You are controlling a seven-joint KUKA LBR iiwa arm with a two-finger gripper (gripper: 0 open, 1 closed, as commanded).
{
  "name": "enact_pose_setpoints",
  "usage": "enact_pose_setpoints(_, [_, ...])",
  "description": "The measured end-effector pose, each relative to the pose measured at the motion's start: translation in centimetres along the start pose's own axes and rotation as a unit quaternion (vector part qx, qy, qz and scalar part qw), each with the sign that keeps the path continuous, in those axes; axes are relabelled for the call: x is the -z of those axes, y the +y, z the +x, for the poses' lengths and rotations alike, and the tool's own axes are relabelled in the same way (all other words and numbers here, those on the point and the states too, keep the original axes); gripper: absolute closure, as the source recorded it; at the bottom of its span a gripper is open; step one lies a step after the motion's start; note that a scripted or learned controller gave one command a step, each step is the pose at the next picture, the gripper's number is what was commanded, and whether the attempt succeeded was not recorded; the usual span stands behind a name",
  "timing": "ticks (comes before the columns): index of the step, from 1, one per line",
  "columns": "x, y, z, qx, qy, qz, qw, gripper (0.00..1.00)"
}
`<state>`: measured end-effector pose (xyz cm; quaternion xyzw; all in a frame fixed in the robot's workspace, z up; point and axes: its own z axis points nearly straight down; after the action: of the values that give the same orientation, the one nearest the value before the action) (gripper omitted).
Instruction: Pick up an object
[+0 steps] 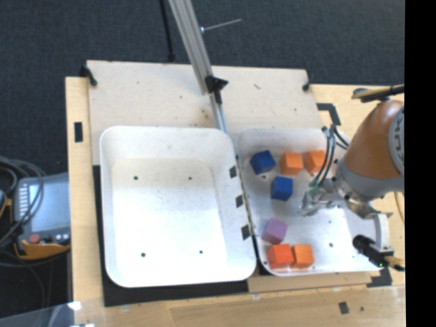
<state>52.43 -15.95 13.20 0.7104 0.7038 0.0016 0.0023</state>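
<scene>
1. The left bin (170,203) is a shallow white tray with rounded corners.
2. The right bin (327,251) holds the blocks: two blue cubes (263,161) (282,188), a purple cube (274,231), and two orange pairs, one near the top (293,162), one at the bottom edge (281,255).
3. The gripper (312,203) is low over the bin floor, right of the lower blue cube.
4. The arm (373,155) comes in from the right, its orange band above the wrist. Can't tell the pincer's state.
</scene>
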Motion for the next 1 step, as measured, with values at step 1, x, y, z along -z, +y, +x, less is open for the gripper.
enact_pose_setpoints(1, [4.26,0.38,-0.27,0.005,-0.001,0.000,1.0000,1.00])
